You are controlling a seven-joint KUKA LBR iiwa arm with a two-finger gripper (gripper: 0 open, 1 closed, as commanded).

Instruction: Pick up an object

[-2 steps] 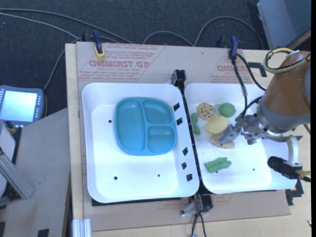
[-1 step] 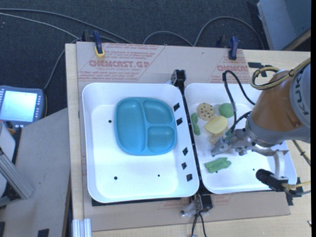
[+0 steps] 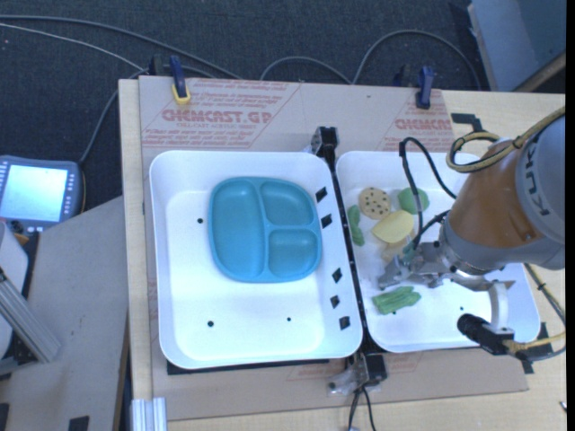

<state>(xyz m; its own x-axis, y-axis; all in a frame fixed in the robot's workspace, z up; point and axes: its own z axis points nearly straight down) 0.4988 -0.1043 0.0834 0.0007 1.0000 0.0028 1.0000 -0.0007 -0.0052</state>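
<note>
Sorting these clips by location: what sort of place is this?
Probably a robotics lab test bench: two white bins sit on a clamped board, loose cables run over dark carpet, and a teach pendant lies beside the bench.

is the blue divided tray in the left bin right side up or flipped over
Right side up. The blue tray lies flat in the left bin with its three compartments facing up, their dividing ridges visible.

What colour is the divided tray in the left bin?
Light blue, a plain turquoise shade; the divided tray shows clearly in the camera view, lying in the left bin.
</note>
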